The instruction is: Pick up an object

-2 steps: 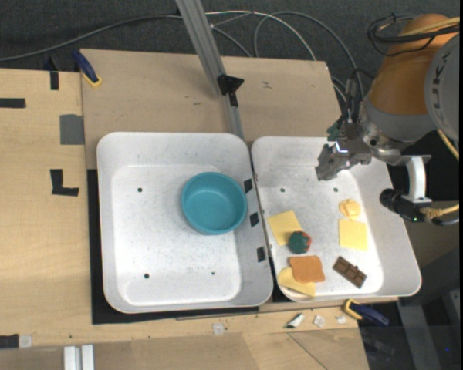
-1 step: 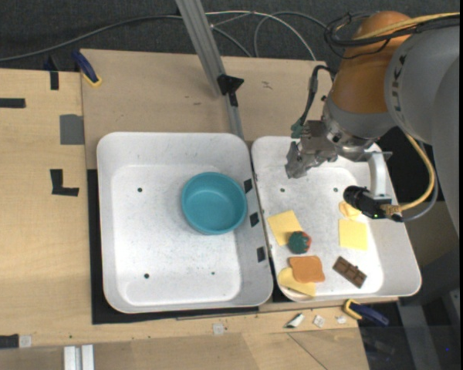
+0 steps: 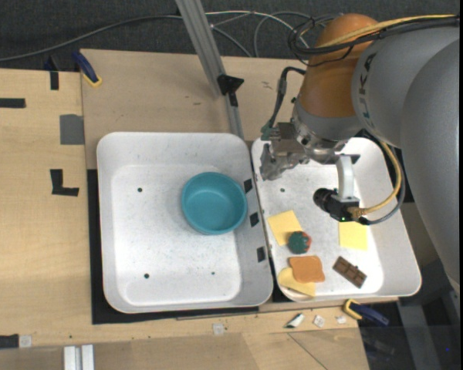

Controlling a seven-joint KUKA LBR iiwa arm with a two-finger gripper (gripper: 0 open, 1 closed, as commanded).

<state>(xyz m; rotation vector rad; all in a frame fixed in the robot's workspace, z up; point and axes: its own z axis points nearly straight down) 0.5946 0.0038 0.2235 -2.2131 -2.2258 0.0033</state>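
Note:
My gripper (image 3: 273,163) hangs over the upper left corner of the right bin (image 3: 397,284), above bare bin floor, with nothing visibly in it. Below it lie a yellow square piece (image 3: 284,225), a small green ball with a red spot (image 3: 298,242), an orange slab (image 3: 306,268) resting on a pale yellow piece (image 3: 291,285), a brown chocolate bar (image 3: 349,270) and another yellow square (image 3: 353,236). A blue bowl (image 3: 213,202) stands upright in the left bin (image 3: 131,284).
The grey arm with its orange band (image 3: 339,60) covers the right bin's upper right part. A black fitting with a green light (image 3: 333,201) hangs from the wrist. A slanted metal post (image 3: 208,52) rises behind the bins.

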